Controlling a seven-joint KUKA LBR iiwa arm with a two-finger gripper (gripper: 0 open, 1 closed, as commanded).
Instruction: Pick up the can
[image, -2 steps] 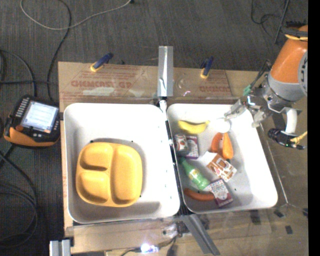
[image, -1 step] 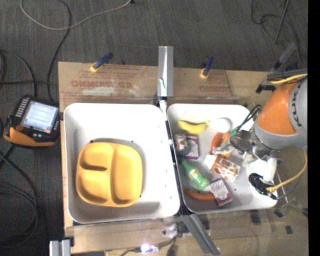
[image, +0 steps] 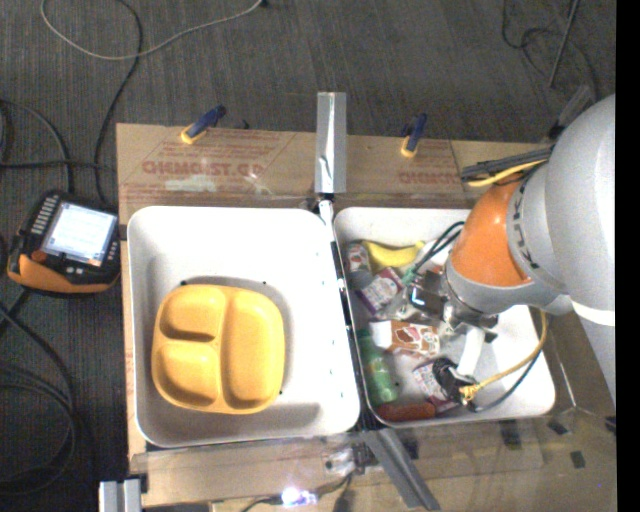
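Camera view: left bin (image: 140, 300) holds a yellow divided tray (image: 220, 347) with open room all round it. Right bin (image: 540, 395) is crowded: banana (image: 392, 254) at the back, snack packets (image: 380, 292), and a green can (image: 378, 368) lying by the left wall toward the front. Arm (image: 500, 255) hangs over the right bin's middle. Jaws are hidden beneath it, cannot tell their state. Red print on the cardboard (image: 200, 165) under the bins is not fully readable. Pendant (image: 65, 240) sits on dark carpet (image: 60, 60) at left.
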